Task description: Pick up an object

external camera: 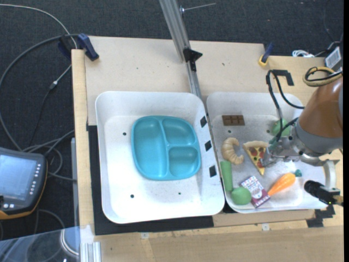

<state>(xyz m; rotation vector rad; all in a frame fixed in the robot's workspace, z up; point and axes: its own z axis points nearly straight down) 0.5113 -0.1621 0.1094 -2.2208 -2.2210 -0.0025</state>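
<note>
Sitting in the right bin: one chocolate bar, croissant, pizza slice, carrot, purple packet with unreadable print. Gripper beside the pizza slice. Left bin: one blue tray.

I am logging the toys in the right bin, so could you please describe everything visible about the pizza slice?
The pizza slice is a small toy wedge, plastic-looking, with a tan crust edge and a yellow face dotted with red. It lies flat on the floor of the right bin, crust toward the bin's far side, tip pointing toward the near rim. The croissant sits just to its left, the carrot beyond its tip. The hand is at its right edge.
</note>
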